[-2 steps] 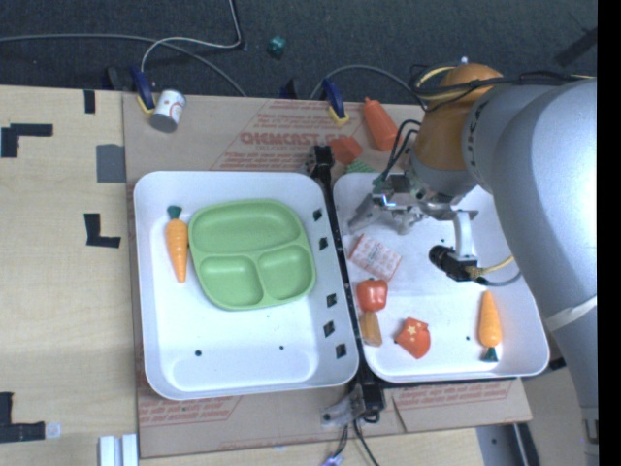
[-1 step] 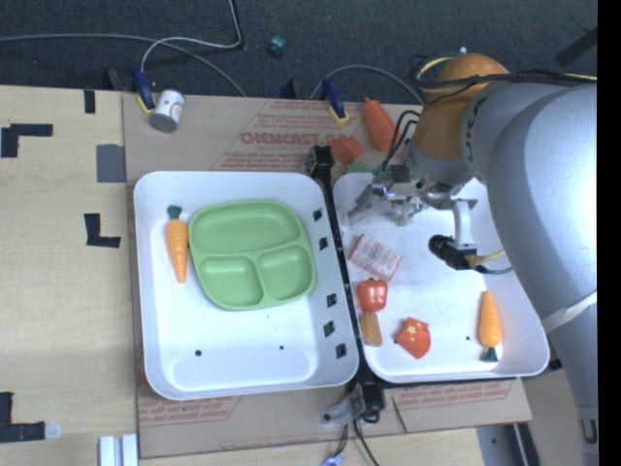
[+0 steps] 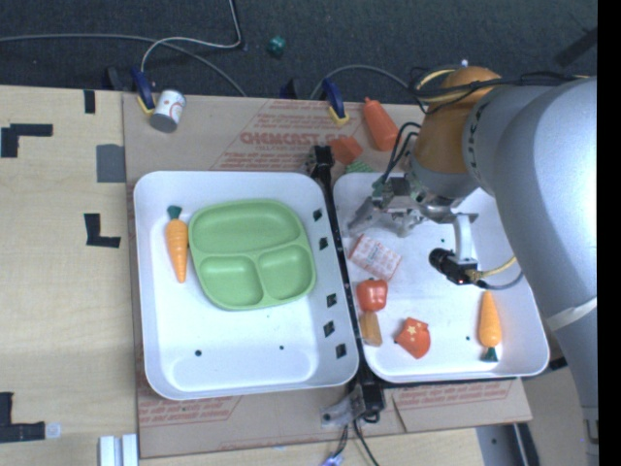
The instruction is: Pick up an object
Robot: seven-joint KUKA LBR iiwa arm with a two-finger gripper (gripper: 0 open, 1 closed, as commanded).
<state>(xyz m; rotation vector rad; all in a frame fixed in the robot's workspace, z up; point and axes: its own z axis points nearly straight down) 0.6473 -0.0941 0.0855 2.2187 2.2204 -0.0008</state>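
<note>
Seemingly mid-approach, the gripper [image 3: 393, 207], its closure impossible to tell, hovered by the right bin's [image 3: 524, 362] far-left corner, needing descent onto the wrapped packet [image 3: 375, 254] nearby.

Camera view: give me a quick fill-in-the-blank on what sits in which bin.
1. The green plate lies in the ____ bin.
2. Beside that plate lies a ____.
3. The tomato lies in the ____ bin.
4. The arm reaches over the ____ bin.

Missing words: left; carrot; right; right
</note>
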